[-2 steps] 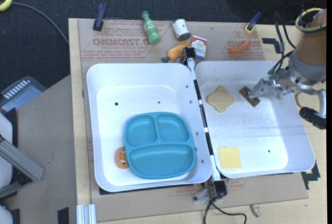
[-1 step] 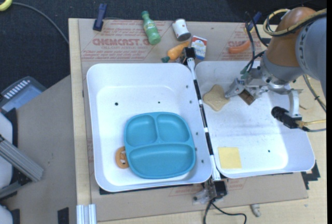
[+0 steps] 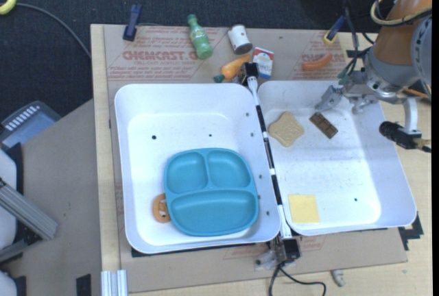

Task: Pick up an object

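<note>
Yellow cheese square (image 3: 303, 207) lies at the near edge of the right bin (image 3: 384, 212), well apart from the jaws (image 3: 341, 97), which hang over that bin's far corner. Whether they are released or clenched cannot be told; nothing shows between them. Just below and beside them rests a dark brown bar (image 3: 324, 125), with a tan cracker (image 3: 286, 129) a little farther off, so the bar is probably the target. The blue divided plate (image 3: 211, 190) sits apart in the left bin (image 3: 137, 151).

Divided plate (image 3: 211, 190) in left bin (image 3: 137, 109)
</note>
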`<state>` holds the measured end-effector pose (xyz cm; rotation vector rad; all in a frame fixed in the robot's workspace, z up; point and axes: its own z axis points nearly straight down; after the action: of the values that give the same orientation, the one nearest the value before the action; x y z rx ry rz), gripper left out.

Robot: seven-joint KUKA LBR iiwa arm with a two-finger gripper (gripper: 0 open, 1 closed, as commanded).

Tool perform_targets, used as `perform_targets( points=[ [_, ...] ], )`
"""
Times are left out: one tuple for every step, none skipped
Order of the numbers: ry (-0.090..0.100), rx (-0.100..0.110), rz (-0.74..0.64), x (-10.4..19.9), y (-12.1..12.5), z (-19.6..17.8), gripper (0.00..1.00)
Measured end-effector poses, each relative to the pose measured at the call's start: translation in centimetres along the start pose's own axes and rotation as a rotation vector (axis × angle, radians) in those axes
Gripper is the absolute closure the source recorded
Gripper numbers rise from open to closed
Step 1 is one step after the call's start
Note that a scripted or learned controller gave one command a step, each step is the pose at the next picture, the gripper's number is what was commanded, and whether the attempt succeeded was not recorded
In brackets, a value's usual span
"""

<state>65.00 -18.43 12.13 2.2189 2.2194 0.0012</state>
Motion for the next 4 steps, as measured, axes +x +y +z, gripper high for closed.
perform_targets(
  points=[
    [0.002,0.004,0.0,2.7,-1.5,3.7,0.0],
    [0.001,0.004,0.0,-0.7,-2.9,3.6,0.0],
    [0.002,0.001,-0.001,4.7,-1.1,3.6,0.0],
    [0.0,0.001,0.0,1.4,-0.7,3.6,0.0]
  ],
)
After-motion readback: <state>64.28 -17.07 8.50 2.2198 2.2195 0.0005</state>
